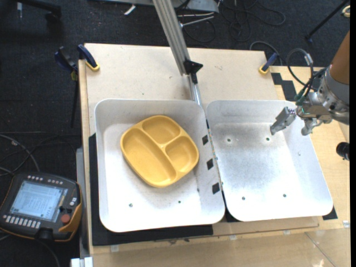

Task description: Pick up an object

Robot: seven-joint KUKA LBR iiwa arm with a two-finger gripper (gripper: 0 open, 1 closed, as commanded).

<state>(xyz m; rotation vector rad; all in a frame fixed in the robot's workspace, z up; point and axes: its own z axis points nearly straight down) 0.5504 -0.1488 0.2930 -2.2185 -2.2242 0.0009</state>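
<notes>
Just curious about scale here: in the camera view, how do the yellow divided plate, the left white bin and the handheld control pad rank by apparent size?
Largest to smallest:
1. left white bin
2. yellow divided plate
3. handheld control pad, though it lies off the bench, so nearness may skew it.

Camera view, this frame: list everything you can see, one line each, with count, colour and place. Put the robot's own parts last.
Shallow white bins: two, white, side by side on the bench; left bin, right bin.
Yellow plastic divided plate: one, yellow, three compartments, lying in the left bin.
Light wooden bench top: one, pale tan, under both bins.
Yellow-tipped clamps: two, at the bench's far corners, left and right.
Slanted metal pole: one, grey, coming down to the far edge between the bins.
Handheld control pendant: one, grey with orange trim, on the floor at lower left.
Gripper: one, grey, fingers open, over the right bin's far right part, holding nothing.
</notes>
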